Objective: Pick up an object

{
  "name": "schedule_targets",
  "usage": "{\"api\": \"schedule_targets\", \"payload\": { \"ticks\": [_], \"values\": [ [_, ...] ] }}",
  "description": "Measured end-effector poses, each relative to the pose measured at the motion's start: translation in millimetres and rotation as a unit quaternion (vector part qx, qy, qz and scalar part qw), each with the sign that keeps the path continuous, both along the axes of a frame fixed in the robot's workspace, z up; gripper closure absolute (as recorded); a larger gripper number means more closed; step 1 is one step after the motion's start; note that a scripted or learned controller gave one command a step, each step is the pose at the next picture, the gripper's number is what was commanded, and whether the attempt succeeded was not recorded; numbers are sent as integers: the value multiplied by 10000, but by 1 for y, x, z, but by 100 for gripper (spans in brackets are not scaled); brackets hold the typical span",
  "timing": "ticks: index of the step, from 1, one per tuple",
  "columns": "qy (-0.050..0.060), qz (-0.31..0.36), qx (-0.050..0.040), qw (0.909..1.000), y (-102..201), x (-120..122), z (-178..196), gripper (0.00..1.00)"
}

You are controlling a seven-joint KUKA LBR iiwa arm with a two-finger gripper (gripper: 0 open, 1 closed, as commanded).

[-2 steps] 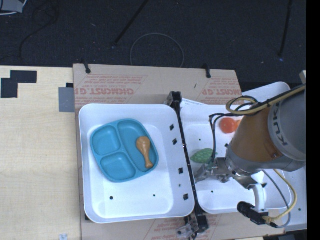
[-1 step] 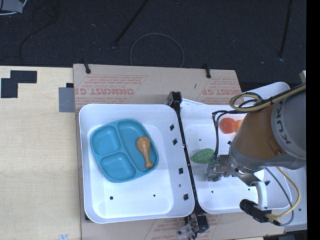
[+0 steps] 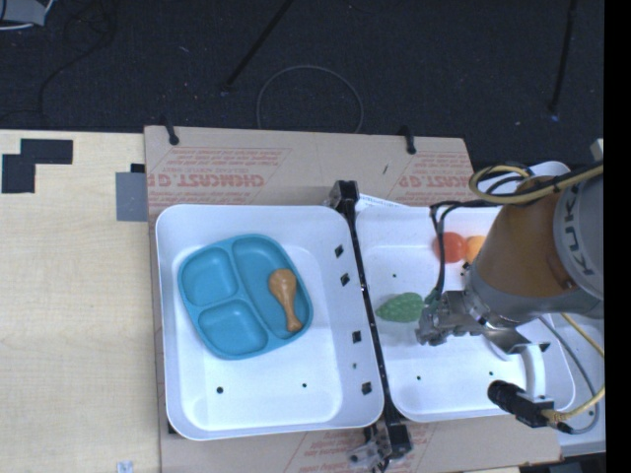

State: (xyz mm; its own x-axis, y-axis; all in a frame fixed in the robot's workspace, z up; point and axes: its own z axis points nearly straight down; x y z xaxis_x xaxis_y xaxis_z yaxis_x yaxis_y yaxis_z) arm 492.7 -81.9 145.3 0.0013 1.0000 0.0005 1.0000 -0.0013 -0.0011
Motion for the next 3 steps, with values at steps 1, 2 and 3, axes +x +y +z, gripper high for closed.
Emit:
{"api": "schedule_targets", "payload": {
  "ticks": [1, 2, 3],
  "values": [
    [-19, 6, -4, 10000, -7, 3, 61, 100],
    [-9, 5, -4, 10000, -14, 9, 107, 100],
    [2, 26, 3, 10000, 35, 34, 111, 100]
  ]
}}
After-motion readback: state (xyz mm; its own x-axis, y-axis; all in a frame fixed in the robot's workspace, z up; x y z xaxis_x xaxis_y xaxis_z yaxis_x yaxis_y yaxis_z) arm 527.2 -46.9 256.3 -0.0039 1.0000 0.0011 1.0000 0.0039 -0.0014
